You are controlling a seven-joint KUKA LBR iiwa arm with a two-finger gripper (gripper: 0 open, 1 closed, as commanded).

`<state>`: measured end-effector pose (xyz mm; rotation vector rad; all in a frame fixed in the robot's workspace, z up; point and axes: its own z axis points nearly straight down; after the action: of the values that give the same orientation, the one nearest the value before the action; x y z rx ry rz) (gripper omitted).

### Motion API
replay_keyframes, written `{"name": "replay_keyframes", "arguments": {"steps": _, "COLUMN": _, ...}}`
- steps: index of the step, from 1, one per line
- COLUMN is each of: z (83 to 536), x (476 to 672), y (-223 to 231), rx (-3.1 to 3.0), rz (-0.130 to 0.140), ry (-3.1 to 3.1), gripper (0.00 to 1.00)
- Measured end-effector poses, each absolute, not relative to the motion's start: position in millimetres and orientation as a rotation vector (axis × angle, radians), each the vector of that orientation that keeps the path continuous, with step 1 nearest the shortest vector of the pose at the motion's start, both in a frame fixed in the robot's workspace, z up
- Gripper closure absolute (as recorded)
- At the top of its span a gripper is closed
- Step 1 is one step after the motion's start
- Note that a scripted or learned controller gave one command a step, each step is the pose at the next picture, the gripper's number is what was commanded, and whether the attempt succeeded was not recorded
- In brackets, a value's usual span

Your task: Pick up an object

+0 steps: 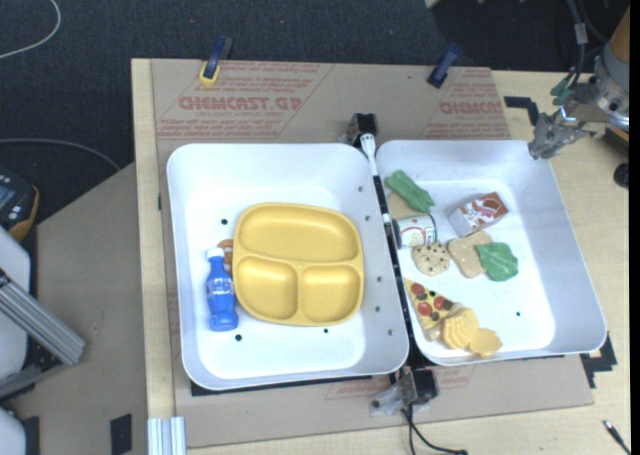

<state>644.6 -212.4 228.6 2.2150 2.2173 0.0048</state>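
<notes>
Yellow tray (297, 263), blue bottle (221, 292) left bin; tool (549, 138) above right bin's corner, grip unclear.

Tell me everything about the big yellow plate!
The yellow plate is a rounded, glossy tray that looks like plastic, with three sunken sections: one long one across the far side and two smaller ones on the near side. All three sections look bare. It lies flat, right side up, in the middle of the left bin. A small blue bottle lies close beside its left edge, and something small and orange peeks out there too.
</notes>
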Motion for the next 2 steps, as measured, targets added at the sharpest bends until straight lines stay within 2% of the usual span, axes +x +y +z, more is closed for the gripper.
{"name": "replay_keyframes", "arguments": {"steps": 1, "z": 226.5, "x": 642.4, "y": -166.6, "rx": 2.219, "rz": -0.001, "ry": 2.226, "gripper": 1.0}}
{"name": "replay_keyframes", "arguments": {"steps": 2, "z": 215.9, "x": 630.5, "y": -115.6, "rx": 2.219, "rz": -0.001, "ry": 2.229, "gripper": 1.0}}
